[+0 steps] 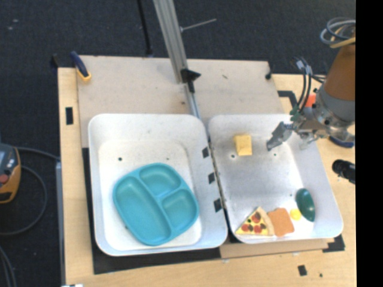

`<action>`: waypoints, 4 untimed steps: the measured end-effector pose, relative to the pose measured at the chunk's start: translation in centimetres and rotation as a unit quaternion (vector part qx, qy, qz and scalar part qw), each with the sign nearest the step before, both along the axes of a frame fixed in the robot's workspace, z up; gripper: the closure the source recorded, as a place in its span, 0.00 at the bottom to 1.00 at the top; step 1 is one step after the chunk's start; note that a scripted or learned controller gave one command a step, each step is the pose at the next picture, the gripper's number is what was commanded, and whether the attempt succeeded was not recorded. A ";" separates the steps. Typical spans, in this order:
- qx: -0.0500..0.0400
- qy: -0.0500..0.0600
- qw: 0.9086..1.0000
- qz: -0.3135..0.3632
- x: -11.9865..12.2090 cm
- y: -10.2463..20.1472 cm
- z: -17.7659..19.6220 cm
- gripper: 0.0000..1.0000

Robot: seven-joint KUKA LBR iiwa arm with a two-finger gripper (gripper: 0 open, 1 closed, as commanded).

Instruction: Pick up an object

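Yellow block (243, 144) sat in the right bin's (257, 178) upper part, just left of the gripper (280, 137); whether its claw gaped, I cannot tell; pizza slice (254, 223), orange piece (280, 221) and green object (305, 203) crowded the lower right; a teal plate (155, 203) filled the left bin (143, 136).

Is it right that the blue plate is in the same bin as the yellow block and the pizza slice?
Not quite. The blue plate lies by itself in the left bin. The yellow block and the pizza slice are in the right bin, as the camera view shows.
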State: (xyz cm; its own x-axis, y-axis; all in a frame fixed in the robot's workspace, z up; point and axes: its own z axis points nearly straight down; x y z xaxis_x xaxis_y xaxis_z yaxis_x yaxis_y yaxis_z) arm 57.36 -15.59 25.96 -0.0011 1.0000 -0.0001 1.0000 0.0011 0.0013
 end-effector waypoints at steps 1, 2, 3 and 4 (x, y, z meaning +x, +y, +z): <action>0.000 0.003 1.000 0.000 -0.7 -0.3 -6.1 0.00; -0.001 0.002 1.000 -0.001 0.1 -0.9 -11.4 0.00; -0.001 0.000 1.000 -0.001 0.1 -1.1 -16.1 0.00; -0.001 -0.002 1.000 -0.003 0.3 -1.2 -14.7 1.00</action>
